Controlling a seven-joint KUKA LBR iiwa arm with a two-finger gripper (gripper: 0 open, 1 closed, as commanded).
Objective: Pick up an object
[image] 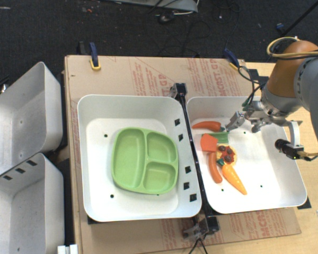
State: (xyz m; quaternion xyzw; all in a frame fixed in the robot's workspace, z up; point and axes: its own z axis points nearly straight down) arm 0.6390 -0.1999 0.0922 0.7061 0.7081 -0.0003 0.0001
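The arm's gripper (246, 121) hangs over the far half of the right bin (286, 192), towards the middle of that bin's far edge, with the orange-banded wrist (286, 78) above it at the bench's right side. Its two fingers (234, 121) are spread apart with nothing between them. The candidate objects lie in a cluster along the right bin's left side, next to the wall it shares with the left bin (95, 142): a red pepper-like piece (206, 125) nearest the far edge, its long axis running across the bin from left to right; below it a red-orange block with a green tab (209, 142); then a dark berry-like cluster (226, 154), a long orange-red piece (215, 171) and an orange carrot-shaped piece (235, 178), both lying lengthwise towards the near edge. The red pepper-like piece is judged the nearest target: it lies just to the left of the spread fingers and slightly nearer the shared wall. Room is tight on that side, since the pieces touch or overlap one another and sit close to the wall; the right half of the right bin is open floor. The left bin holds a green divided plate (145, 161), well apart from the gripper.
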